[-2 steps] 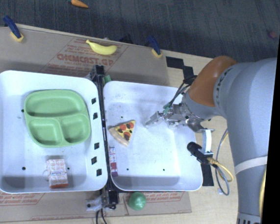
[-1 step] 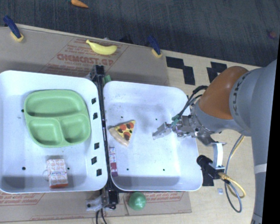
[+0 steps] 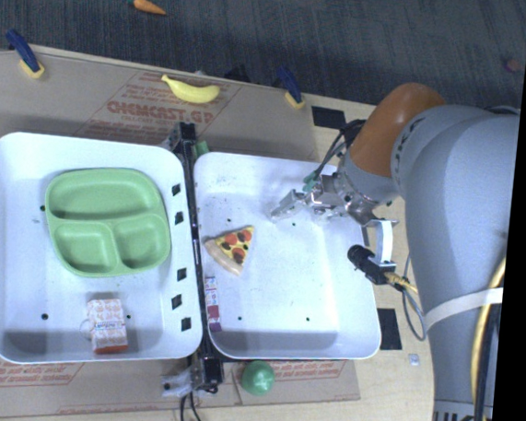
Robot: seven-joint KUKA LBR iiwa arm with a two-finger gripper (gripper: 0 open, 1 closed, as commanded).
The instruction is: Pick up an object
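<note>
A toy pizza slice (image 3: 230, 246) lies in the right bin (image 3: 327, 313), near its left wall. My gripper (image 3: 287, 204) hangs over the upper middle of that bin, up and to the right of the slice and apart from it. Its metal fingers (image 3: 293, 201) point left and I see nothing between them. In the left bin (image 3: 9, 255) sits a green divided tray (image 3: 107, 220), and a small wrapped snack packet (image 3: 106, 322) lies below it near the front wall.
A yellow banana (image 3: 191, 88) rests on the cardboard behind the bins. A green ball (image 3: 257, 377) sits on the bench in front of the right bin. An orange carrot (image 3: 149, 5) lies on the floor beyond. Blue clamps (image 3: 25, 52) hold the cardboard's back edge.
</note>
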